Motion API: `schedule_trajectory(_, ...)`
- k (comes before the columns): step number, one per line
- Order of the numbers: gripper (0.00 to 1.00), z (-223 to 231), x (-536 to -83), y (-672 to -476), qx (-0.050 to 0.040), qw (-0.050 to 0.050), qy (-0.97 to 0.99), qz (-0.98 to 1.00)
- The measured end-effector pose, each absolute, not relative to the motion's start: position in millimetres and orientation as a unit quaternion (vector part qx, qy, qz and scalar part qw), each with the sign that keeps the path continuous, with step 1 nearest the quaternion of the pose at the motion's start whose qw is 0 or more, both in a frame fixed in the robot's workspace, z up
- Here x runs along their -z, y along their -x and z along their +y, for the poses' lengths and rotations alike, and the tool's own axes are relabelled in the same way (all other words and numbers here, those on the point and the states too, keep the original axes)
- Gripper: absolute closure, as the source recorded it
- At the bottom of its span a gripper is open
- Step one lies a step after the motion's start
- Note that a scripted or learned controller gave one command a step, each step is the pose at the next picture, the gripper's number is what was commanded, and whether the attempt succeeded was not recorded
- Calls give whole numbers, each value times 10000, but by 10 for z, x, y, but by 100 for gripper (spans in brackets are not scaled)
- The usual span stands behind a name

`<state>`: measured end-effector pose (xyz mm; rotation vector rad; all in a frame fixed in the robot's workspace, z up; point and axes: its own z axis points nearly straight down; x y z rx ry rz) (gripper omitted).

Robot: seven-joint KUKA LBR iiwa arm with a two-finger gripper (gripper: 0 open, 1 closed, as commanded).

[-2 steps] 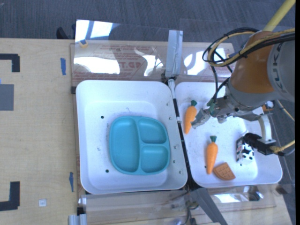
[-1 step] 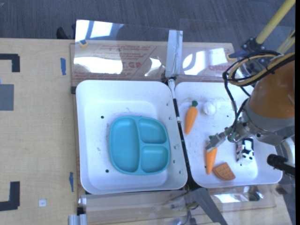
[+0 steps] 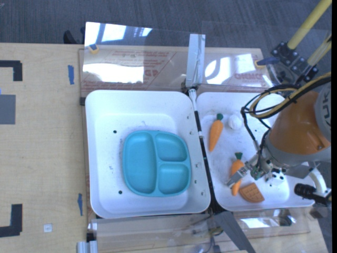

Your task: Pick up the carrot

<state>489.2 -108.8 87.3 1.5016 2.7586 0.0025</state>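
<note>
Carrot in the right bin, gripper low beside a second one.

One carrot [image 3: 215,133], orange with a green top, lay tilted near the right bin's [image 3: 279,196] left wall, with open white floor around it. A second, smaller carrot [image 3: 237,167] lay lower in the same bin, with an orange bread-like piece [image 3: 251,193] just below. The gripper [image 3: 243,175] sat touching the smaller carrot; how far the pincer stood open could not be told. A teal divided plate [image 3: 156,162] lay in the left bin [image 3: 105,115].
</note>
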Motion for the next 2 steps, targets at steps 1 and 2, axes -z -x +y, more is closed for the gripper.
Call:
schedule_trajectory(1,100,-1092,-983,-4905,-19,31,-4793,8777)
schedule_trajectory(2,100,-226,-1878,-5931,-32,25,-5421,8403)
